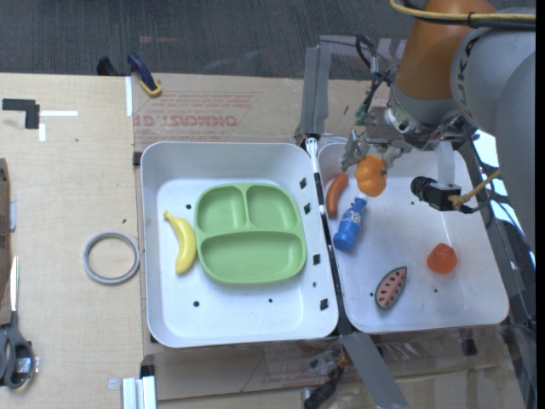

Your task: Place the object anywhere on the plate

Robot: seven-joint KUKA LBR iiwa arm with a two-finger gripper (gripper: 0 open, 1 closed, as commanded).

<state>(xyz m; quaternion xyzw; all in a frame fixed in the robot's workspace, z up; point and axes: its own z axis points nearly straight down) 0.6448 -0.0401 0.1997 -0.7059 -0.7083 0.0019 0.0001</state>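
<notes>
I see the arm [477, 49] reaching in from the right, over the back part of the right bin [477, 305]. Its tool [368, 162] hangs above that bin, and a small orange fruit [370, 178] sits between the fingers, so the tool is clenched on it. The fruit is lifted, not resting on the bin floor.

Just beside it, to the left, an orange-red carrot-like piece [335, 192] lies near the bin's left wall, and a blue bottle [349, 226] lies right under the fruit. A watermelon slice [390, 287] and a red-orange round piece [441, 258] lie nearer the front.

The green plate [251, 233], with three compartments, stands in the left bin [230, 318], well apart from the tool. A banana [181, 241] lies just beside the plate's left edge. On the desk [60, 194] I see a ring of tape [111, 256].
</notes>
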